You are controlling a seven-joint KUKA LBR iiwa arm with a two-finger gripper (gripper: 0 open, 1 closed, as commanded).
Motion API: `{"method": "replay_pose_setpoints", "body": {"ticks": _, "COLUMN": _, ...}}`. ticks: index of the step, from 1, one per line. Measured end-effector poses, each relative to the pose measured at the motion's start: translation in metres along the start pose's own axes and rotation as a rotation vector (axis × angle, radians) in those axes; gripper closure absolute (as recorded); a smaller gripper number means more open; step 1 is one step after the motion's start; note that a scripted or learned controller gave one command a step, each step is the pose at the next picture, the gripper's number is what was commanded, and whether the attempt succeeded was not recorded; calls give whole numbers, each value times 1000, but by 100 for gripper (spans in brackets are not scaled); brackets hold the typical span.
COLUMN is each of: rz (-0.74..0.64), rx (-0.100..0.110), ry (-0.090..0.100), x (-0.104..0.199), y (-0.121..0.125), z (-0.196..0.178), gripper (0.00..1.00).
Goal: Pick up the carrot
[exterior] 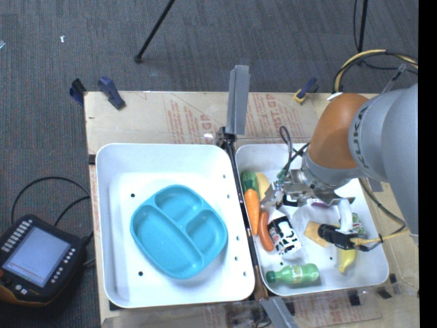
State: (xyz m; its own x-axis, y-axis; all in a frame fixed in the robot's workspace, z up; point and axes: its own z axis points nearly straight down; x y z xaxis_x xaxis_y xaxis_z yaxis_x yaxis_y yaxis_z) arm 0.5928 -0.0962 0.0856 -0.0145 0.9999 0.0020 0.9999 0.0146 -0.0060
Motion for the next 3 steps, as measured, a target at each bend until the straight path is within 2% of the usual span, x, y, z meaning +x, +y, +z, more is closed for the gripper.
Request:
{"method": "replay_pose_setpoints", "body": {"ticks": 1, "rz": -50, "rx": -1, "ry": 0, "x": 44, "y": -32, "z": -100, "gripper": 0}}
{"method": "replay_pose_setpoints", "body": {"ticks": 2, "rz": -388, "rx": -20, "ry": -9, "x": 11, "y": 6, "z": -18, "gripper": 0}}
{"method": "replay_pose_setpoints", "body": {"ticks": 3, "rz": -388, "rx": -20, "ry": -9, "x": 11, "y": 6, "z": -18, "gripper": 0}}
